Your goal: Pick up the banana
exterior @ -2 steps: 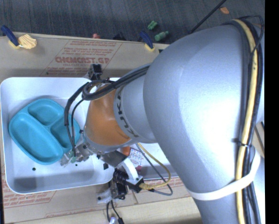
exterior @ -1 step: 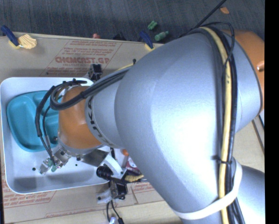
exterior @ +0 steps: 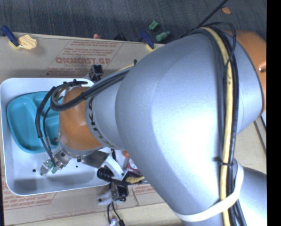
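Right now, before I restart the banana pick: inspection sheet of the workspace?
Surface: white bin on a printed brown board.
Job's things: yellowish sliver at the arm's lower edge; too little to call it the banana.
Clutter: teal tub in the bin's left part.
Grippers: end effector down in the bin, below the tub in the picture.
Cables: black cables loop over the orange band.
Surroundings: dark carpet, green bits beyond the board.

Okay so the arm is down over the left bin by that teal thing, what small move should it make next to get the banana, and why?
Probably lift and pull back toward the right a little. The arm covers most of both bins, its wrist low over the left bin beside the teal object, and I can't pick out a banana. Backing off might reveal it.
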`<control>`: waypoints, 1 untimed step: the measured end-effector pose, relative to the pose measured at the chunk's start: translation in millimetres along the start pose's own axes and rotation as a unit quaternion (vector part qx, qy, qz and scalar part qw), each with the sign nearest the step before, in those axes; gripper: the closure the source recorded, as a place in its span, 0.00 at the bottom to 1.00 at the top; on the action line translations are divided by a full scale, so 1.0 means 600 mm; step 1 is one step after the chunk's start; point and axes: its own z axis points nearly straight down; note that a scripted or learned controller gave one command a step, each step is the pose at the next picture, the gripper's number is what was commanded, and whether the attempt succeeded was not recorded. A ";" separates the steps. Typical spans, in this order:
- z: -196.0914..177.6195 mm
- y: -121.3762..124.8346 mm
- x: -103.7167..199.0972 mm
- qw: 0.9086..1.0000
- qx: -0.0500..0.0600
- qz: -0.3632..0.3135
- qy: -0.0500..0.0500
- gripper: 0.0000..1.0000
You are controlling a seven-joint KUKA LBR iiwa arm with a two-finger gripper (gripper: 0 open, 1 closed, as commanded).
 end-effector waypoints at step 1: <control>-0.222 -0.055 -0.070 0.987 -0.008 0.158 -0.002 0.00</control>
